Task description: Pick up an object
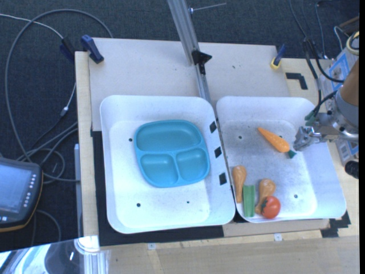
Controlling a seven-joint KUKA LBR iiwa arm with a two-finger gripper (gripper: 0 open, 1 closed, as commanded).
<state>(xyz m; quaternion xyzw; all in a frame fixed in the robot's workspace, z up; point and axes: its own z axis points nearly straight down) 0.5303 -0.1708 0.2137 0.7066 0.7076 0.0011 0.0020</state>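
Right bin (319, 170) holds the toys; left bin (114, 153) holds a blue divided plate (171, 153) sitting roughly centered, three compartments, nothing in them. Arm (348, 96) comes in from the right edge, gripper (302, 138) low over the upper right part of the right bin, near its right wall. Finger state — cannot tell, too small and blurred, nothing visibly between them. Closest object is the carrot (274, 140), orange with a green tip, lying flat on the bin floor at a slant, its green end pointing toward the gripper and just beside it, the orange body stretching away to the upper left; contact between gripper and carrot not clear. Other items cluster at the bin's lower left, well apart from the gripper: an orange piece (238, 178) by the divider wall, a green stick (248, 197) just below it, upright in view, another orange piece (266, 188) to its right, and a red tomato (271, 208) touching that piece — all near the front rim.
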